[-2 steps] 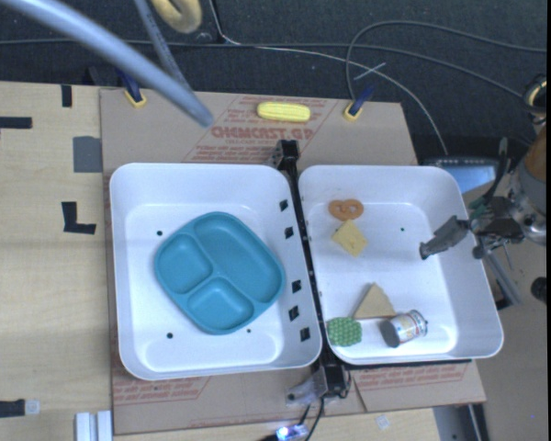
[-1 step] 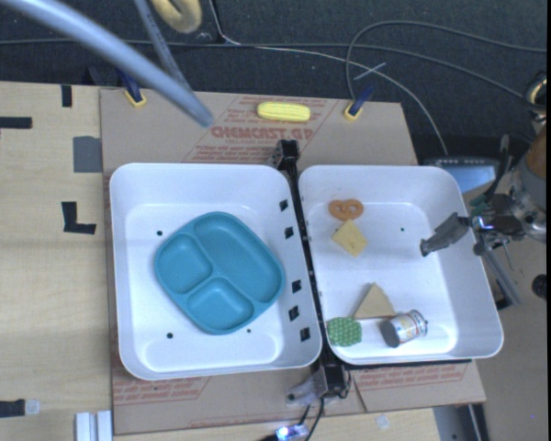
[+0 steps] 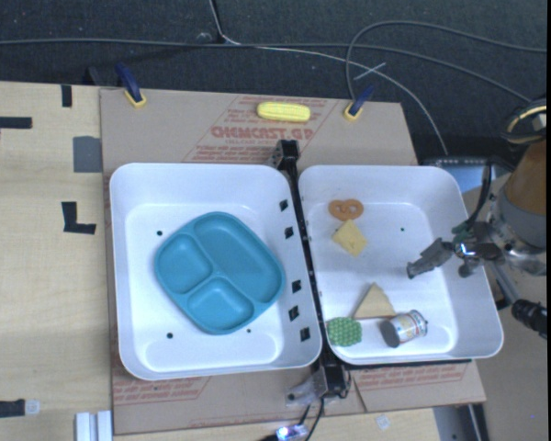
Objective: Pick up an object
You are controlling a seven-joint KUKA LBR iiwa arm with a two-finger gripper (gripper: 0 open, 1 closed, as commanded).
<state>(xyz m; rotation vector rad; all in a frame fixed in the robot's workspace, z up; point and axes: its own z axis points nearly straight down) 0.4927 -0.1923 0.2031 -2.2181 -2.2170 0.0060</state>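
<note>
In the right bin (image 3: 441, 184) lie a brown pretzel (image 3: 346, 209), a yellow cheese block (image 3: 351, 239), a tan wedge (image 3: 375, 302), a green round piece (image 3: 344, 331) and a silver can (image 3: 403, 328) on its side. My gripper (image 3: 421, 263) reaches in from the right over the bin's right half. It hangs above bare floor, right of the cheese block and up from the can, with nothing seen in it. The wrist's orange band (image 3: 531, 182) sits at the right edge.
The left bin (image 3: 138, 186) holds a blue divided plate (image 3: 219, 271). A yellow banana-shaped toy (image 3: 283, 112) lies on the cardboard behind the bins. Black clips (image 3: 287, 153) join the bins along the middle wall. Cables cross the dark area at the back.
</note>
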